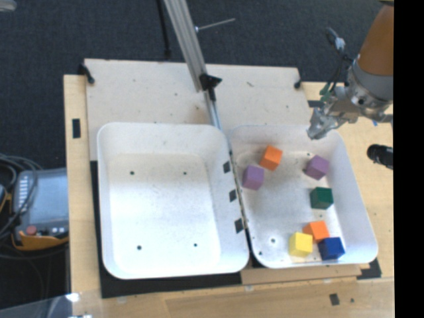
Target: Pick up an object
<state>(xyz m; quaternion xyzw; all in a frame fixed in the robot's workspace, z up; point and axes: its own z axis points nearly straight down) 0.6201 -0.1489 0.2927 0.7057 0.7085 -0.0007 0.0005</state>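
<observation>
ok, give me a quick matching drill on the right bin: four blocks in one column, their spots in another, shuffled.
Things:
1. small blue plastic cube
2. small dark green plastic cube
3. small yellow plastic cube
4. small purple plastic cube by the divider

Places:
A. near the right bin's left wall, beside an orange cube
B. front right corner
C. along the right wall, midway down
D. front of the bin, left of the orange and blue cubes

Pairs: 1-B, 2-C, 3-D, 4-A
</observation>
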